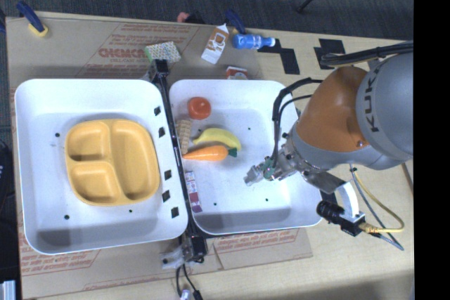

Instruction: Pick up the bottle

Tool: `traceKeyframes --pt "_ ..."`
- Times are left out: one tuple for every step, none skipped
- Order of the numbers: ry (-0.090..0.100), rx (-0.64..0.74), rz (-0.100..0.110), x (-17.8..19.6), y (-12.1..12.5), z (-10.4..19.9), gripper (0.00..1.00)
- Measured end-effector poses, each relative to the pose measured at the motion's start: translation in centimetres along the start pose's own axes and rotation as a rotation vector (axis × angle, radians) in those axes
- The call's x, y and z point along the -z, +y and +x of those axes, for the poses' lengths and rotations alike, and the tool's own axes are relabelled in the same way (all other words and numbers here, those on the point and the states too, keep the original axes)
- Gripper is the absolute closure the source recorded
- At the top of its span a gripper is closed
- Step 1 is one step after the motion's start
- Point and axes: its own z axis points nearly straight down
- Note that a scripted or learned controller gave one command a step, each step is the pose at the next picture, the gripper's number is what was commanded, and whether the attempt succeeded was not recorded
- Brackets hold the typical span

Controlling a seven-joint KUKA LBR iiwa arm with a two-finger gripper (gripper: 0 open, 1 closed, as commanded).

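Observation:
A blue bottle [252,42] lies on its side on the cardboard behind the right bin [281,218], outside it. My gripper [258,172] hangs low over the floor of the right bin, right of centre, far in front of the bottle. It is to the right of a carrot [206,154] and a banana [219,138], and apart from both. Nothing shows in its grasp.
The right bin also holds a red round item [199,107], a ribbed cone [184,132] and a small white item with red marking [191,187] by its left wall. A yellow divided plate [112,159] sits in the left bin. Small cartons [215,44] lie near the bottle.

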Motion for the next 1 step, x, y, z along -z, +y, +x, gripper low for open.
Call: traceKeyframes --pt "-0.002 -0.338 -0.002 7.7 -1.3 -3.52 1.0"
